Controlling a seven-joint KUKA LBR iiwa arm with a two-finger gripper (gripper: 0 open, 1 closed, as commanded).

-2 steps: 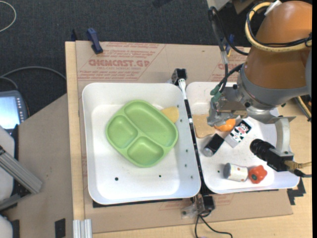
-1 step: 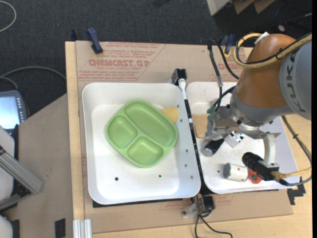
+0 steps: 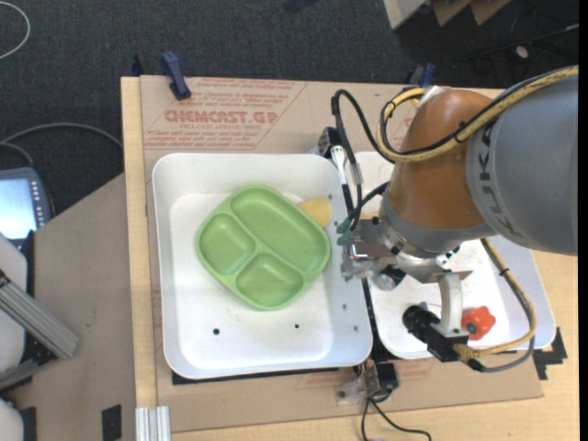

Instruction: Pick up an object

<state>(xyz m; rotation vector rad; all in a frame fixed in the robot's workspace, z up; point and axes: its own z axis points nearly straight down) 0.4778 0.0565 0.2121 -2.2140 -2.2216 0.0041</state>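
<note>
In the left bin (image 3: 184, 324) lies a green divided plate (image 3: 264, 246), a yellow piece (image 3: 315, 211) touching its far edge. The tool (image 3: 360, 257) hangs beside them, released or clenched I cannot tell. This looks like the approach; next it must settle over the plate's rim.

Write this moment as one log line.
arm over right bin | plate, yellow thing in left bin | red thing in right bin
</note>
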